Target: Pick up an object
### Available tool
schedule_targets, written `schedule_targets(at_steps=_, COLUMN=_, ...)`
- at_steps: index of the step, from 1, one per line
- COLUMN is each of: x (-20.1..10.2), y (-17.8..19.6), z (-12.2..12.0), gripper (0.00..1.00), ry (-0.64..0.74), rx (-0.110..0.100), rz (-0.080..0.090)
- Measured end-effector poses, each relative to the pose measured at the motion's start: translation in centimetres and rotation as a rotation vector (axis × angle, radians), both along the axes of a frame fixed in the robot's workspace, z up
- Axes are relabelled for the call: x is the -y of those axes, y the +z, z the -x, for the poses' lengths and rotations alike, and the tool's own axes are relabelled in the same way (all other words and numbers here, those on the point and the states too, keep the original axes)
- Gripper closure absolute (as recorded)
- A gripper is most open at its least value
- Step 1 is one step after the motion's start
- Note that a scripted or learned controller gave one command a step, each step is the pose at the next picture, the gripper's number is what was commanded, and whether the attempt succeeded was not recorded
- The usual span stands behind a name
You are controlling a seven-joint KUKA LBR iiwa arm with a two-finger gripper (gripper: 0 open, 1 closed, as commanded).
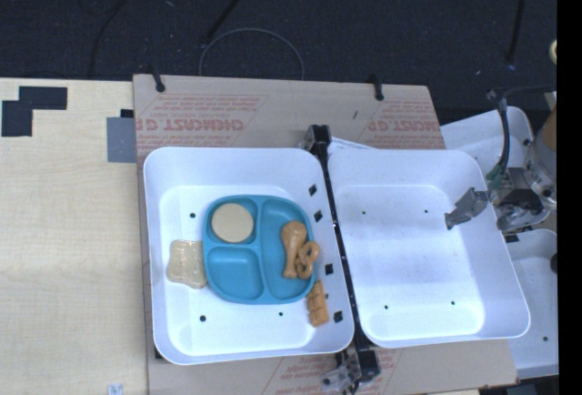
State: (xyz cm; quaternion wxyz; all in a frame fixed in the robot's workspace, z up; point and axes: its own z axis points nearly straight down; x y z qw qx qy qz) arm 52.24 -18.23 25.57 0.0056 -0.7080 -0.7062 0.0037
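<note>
A blue divided plate (238,286) lies in the left bin (182,167). On it rest a round tan disc (231,222) and a brown twisted piece (297,249). A pale beige slice (186,263) lies on the bin floor against the plate's left side. A small brown chunk (317,303) sits by the plate's lower right corner. My gripper (466,207) hangs over the right rim of the right bin (409,248), far from all these objects, with nothing seen in it.
A black divider (332,238) runs between the two bins. Both bins rest on a cardboard sheet (273,116) atop the wooden bench. The arm's wrist and cables (527,184) crowd the right bin's right edge.
</note>
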Motion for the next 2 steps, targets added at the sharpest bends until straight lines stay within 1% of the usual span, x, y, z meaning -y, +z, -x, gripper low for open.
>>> schedule_targets(at_steps=1, x=0.0, y=0.6, z=-0.2, gripper=0.00, ry=0.002, rx=0.012, rz=0.003)
schedule_targets(at_steps=2, x=0.0, y=-5.8, z=-0.5, gripper=0.00, ry=0.002, rx=0.004, rz=0.000)
